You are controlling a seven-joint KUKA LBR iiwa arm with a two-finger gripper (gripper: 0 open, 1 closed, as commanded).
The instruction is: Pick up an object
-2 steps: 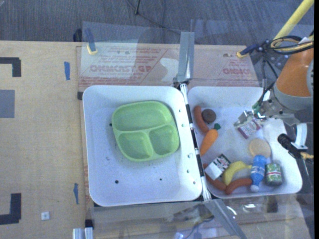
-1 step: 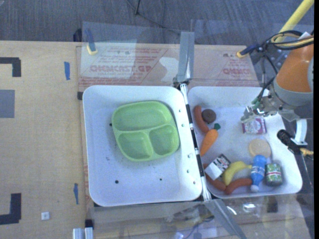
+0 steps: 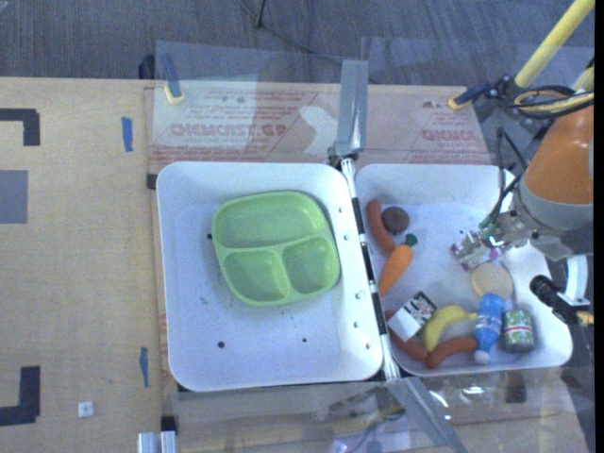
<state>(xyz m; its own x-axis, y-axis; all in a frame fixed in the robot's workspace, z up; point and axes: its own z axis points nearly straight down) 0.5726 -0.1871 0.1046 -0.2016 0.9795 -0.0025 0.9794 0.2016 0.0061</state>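
Orange-banded arm (image 3: 563,173) sits over the right edge of the right bin (image 3: 429,196), with the gripper (image 3: 478,249) low, close above the bin floor about halfway down that side. Can't tell the claw state: the metal end is small and blurred. Nothing visibly between the tips, so I'd call the pick not done yet.

Candidates all lying in the right bin:
- round tan disc (image 3: 492,280), just below the gripper, nearest target
- blue bottle (image 3: 488,322) and green can (image 3: 517,329), near the front right corner
- banana (image 3: 445,324) and a red sausage (image 3: 438,352) along the front edge, with a small black-and-white box (image 3: 411,313) beside them
- carrot (image 3: 395,268) by the left wall
- second sausage (image 3: 377,225) and a dark round piece (image 3: 394,219), toward the back left corner

Left bin (image 3: 189,281) carries just the green divided plate (image 3: 275,247), back of centre.

Progress, my read: approach stage. Left to do: close on something, lift clear. Tan disc looks flat, so it could be a poor grip.
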